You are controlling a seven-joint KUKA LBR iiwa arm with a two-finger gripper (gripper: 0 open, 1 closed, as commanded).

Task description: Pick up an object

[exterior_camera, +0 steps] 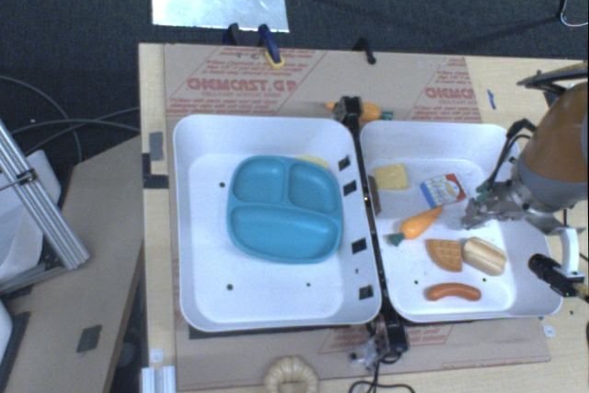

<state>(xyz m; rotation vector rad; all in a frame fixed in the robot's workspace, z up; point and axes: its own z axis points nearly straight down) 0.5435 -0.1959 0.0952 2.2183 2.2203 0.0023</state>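
Your tool [480,209], finger state not discernible, hovers in the right bin [405,135]; the bread roll [485,255] lies just below it, so descend squarely over its middle before you close.

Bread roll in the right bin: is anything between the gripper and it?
Nothing visible. The gripper hangs at the right bin's right side, just above the bread roll, with bare bin floor between them. The waffle lies left of the roll, the milk carton farther up-left.
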